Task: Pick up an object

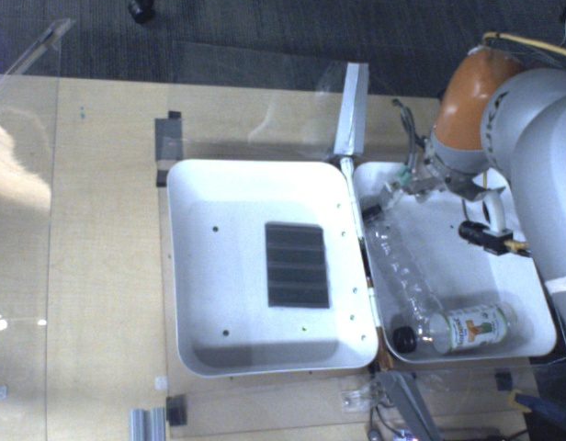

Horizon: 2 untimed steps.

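The grey arm [540,145], with its orange band [471,99], reached in from 3 o'clock and hung over the right bin [503,278]. Its claw [413,178] sat low over that bin's 11 o'clock corner, close to the wall shared with the left bin [219,274]. Whether the claw was apart or together could not be told, since glare and clutter blurred its tip. Nothing could be seen held in it.

Things to pick lay in both bins. In the right bin, a labelled bottle [467,327] rested on its side along the 6 o'clock wall. Its black cap [404,339] pointed toward 9 o'clock and its green and red label faced up. A clear bottle [404,266] lay slantwise from the 11 o'clock corner down toward the cap of the labelled one. It was see-through and hard to trace against the white floor. Its upper end was just beside the claw, though contact could not be judged. Its lower end was near the black cap.

In the left bin, a dark ribbed pad [297,265] lay flat just right of centre, well apart from the claw. Both bins stood side by side on the pale wooden worktop [90,292], their walls touching.
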Available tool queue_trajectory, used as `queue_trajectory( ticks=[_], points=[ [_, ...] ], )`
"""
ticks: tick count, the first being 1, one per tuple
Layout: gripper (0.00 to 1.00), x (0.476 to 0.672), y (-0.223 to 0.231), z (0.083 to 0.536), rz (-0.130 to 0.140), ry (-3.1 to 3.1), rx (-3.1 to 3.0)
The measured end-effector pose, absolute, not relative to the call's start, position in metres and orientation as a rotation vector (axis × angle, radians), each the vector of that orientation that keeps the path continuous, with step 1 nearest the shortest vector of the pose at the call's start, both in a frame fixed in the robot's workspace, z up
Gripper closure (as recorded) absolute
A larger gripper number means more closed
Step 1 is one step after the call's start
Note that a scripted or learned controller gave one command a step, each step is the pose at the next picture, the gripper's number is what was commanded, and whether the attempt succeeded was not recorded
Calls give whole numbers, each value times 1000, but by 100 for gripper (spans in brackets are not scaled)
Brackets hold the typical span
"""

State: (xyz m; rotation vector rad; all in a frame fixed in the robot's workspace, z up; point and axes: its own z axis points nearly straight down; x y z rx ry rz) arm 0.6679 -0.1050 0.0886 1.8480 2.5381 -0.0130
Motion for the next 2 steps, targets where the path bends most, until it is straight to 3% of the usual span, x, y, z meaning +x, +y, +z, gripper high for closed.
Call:
queue_trajectory(
  ticks=[1,2],
  points=[
    [0,605,-109,92,6,2620,1692],
    [0,544,-115,102,5,2684,1618]
  ],
)
